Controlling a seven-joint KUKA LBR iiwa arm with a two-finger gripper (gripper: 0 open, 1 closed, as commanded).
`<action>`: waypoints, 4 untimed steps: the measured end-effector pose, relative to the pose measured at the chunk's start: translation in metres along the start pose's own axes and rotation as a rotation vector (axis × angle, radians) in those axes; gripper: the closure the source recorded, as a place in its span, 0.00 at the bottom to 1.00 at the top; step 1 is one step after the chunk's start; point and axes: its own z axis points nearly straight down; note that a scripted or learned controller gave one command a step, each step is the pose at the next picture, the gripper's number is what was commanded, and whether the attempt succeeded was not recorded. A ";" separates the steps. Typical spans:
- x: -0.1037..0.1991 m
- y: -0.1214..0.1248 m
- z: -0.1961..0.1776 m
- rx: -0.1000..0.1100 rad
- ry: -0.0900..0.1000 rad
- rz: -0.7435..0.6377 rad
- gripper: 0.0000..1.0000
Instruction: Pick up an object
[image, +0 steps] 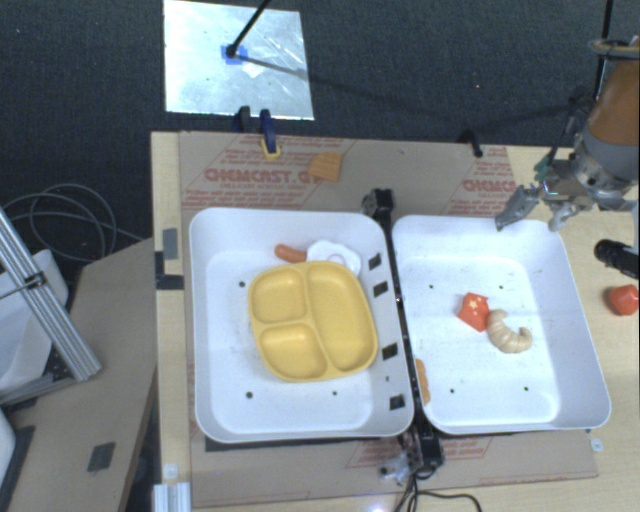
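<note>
Tool hangs above the far right corner of the right bin, fingers spread wide, nothing between them. Candidate objects lie in that bin, right of centre: a red block touching a cream croissant-shaped toy, both well apart from the tool. Left bin holds a yellow divided plate, with an orange carrot-like piece and a white item at its far edge. Judgement: no pick made; approach, descent, closure and lift all remain
</note>
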 end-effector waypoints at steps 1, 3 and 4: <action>0.007 -0.038 0.142 0.007 0.002 0.002 0.00; 0.054 -0.084 0.124 -0.002 0.000 0.000 1.00; 0.130 -0.074 0.004 -0.011 0.003 -0.010 1.00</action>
